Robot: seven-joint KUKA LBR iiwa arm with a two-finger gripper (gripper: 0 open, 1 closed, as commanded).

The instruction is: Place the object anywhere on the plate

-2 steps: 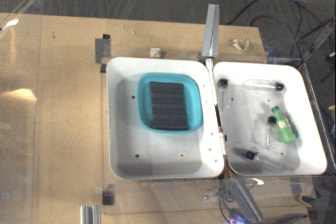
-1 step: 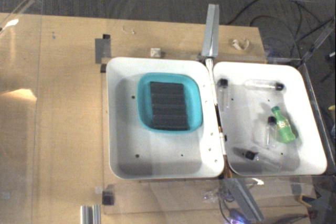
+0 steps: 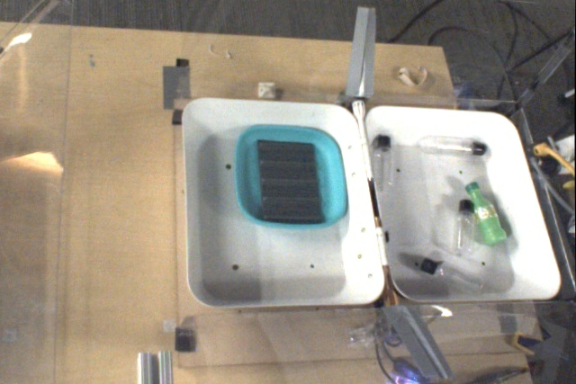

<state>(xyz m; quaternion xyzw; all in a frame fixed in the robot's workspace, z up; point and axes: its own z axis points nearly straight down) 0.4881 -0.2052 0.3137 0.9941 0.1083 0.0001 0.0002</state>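
The camera view looks down on a wooden bench [image 3: 99,193] carrying two shallow white bins side by side. In the left bin [image 3: 207,274] we see a teal plate [image 3: 335,171] with rounded corners, set toward the bin's far edge and nearer its right wall than its left. A dark ribbed rectangular block [image 3: 290,182] lies on the middle of that plate, well within its rim.

The right bin [image 3: 531,220] holds several small things. A green bottle [image 3: 486,216] lies tilted near the right wall, about midway along it. Just beside it, on its left, we see a clear vial with a black cap [image 3: 463,222], the two close or touching; we cannot tell which. Another clear tube with a black cap [image 3: 450,146] lies along the far edge, and a further capped vial [image 3: 382,159] stands near the far left corner. A fourth clear vial with a dark cap [image 3: 441,268] lies near the near edge.

We cannot tell the state of the gripper's fingers from this view.
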